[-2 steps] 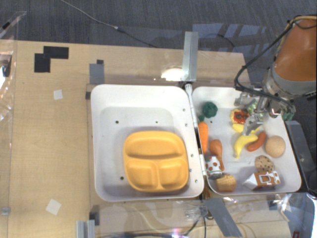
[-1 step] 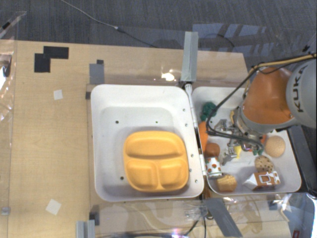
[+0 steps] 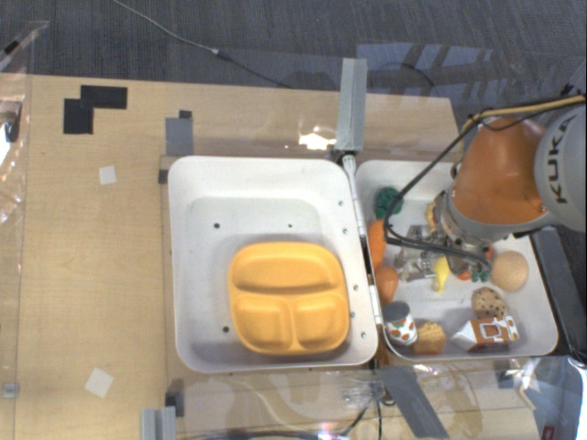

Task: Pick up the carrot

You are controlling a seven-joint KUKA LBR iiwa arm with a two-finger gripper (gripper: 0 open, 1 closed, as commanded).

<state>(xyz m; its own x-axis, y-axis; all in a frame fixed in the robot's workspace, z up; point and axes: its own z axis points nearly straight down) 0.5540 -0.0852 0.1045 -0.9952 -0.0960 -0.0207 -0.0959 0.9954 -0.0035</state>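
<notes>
Camera view first: we see the carrot point(image 3: 376, 243) lying lengthwise against the left wall of the right bin point(image 3: 548, 330), well to the left of the gripper point(image 3: 438, 262) and not touching it. Just below the carrot's lower end sits a rounded orange piece point(image 3: 387, 283), also left of the gripper. Up and to the left of the gripper lies a dark green item point(image 3: 385, 202), close to the carrot's top end. We cannot tell how the gripper's jaws stand, since the wrist's orange band point(image 3: 495, 177) and grey hardware cover them from above. A small yellow piece point(image 3: 441, 274) shows right under the gripper. To its right rests a tan ball point(image 3: 509, 270), and below that a cookie point(image 3: 489, 301) and a small carton point(image 3: 491, 332). Down and to the left of the gripper stand a small can point(image 3: 398, 320) and a brownish lump point(image 3: 429, 337). Farther left, beyond the carrot, the left bin point(image 3: 193, 209) holds a yellow divided tray point(image 3: 288, 295).
</notes>
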